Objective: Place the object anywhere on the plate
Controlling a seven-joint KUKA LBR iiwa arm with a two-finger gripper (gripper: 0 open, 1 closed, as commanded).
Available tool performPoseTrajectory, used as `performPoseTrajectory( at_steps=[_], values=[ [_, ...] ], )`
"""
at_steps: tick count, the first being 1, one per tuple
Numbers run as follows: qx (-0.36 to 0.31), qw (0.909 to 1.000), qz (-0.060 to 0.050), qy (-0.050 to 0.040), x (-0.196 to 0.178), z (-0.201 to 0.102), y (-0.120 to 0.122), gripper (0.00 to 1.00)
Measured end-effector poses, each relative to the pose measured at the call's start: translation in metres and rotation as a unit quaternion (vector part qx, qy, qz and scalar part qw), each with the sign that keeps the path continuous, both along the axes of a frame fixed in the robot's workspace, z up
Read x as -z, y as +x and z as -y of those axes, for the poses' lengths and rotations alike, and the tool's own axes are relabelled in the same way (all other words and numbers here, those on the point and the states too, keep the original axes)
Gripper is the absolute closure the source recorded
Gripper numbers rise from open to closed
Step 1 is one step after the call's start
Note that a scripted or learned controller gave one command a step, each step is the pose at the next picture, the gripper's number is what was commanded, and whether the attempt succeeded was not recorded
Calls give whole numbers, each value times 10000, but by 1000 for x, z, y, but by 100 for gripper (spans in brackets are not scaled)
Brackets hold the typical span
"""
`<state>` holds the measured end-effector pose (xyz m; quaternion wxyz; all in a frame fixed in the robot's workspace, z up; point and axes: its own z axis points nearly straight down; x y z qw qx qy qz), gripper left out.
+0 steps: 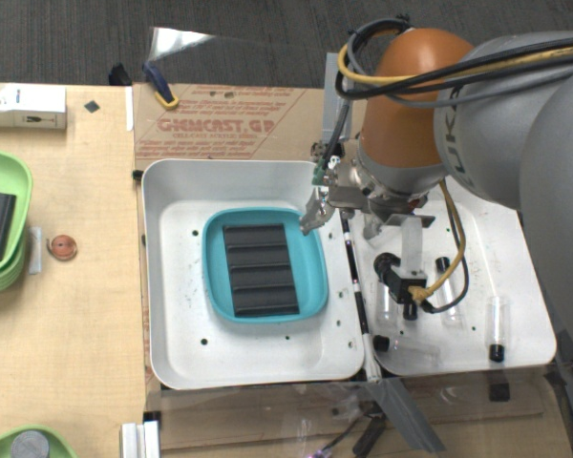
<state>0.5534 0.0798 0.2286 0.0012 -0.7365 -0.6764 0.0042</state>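
A teal plate (pixel 217 256) with rounded corners sits in the middle of the left bin (pixel 172 342). On it lies a flat black ribbed slab (pixel 260 268), inside the rim, its long side running from the far edge toward the near edge. My gripper (pixel 317 216) hangs over the plate's far right corner, just beside the slab's upper right end. The orange and grey wrist above hides most of it. Nothing visible is held at its tip.
The right bin (pixel 525 351) holds a clear tube with a black cap (pixel 497 324) and other clear pieces (pixel 451 315). A thin black rod (pixel 357 284) lies along the seam between the bins. At the left are a green dish (pixel 10 256), a copper disc (pixel 63 247) and a white box (pixel 24 108).
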Motion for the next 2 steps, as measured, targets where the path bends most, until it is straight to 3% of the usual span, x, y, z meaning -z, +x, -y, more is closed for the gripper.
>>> performPoseTrajectory(
  at_steps=[1,2],
  values=[
    [-183,9998,22,6,8,71,49,0],
    [-72,10000,16,12,25,35,-8,0]
  ],
)
